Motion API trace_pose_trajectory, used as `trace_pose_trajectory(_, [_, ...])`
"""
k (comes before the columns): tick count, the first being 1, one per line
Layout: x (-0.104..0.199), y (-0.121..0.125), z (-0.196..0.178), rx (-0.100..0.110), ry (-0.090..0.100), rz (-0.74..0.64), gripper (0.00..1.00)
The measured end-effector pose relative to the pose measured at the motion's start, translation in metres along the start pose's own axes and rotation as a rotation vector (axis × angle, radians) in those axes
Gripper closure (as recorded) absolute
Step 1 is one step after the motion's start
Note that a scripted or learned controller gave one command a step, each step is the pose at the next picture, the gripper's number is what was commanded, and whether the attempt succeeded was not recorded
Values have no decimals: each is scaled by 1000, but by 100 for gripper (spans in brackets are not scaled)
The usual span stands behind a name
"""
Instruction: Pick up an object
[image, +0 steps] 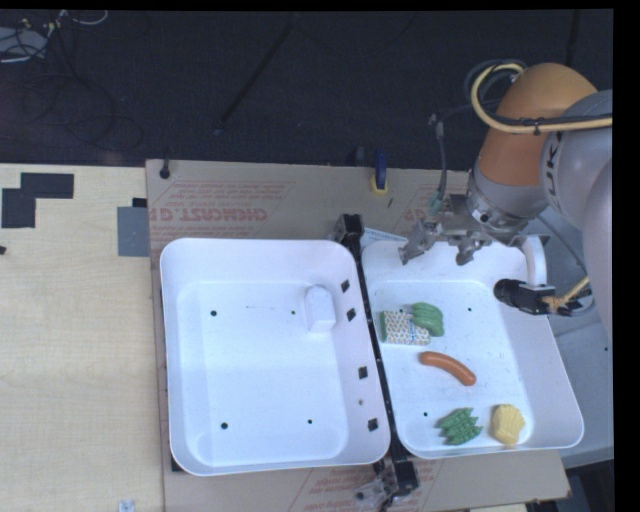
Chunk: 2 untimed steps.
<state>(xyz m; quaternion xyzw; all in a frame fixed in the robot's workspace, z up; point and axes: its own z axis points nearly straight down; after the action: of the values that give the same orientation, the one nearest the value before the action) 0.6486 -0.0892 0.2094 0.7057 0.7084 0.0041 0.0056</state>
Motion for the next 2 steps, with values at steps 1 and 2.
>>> trace_pose_trajectory(1, [-26, -54, -166, -2, -2, 7, 0])
trace_pose_trajectory(2, [-23, -54, -164, 17, 1, 0, 100])
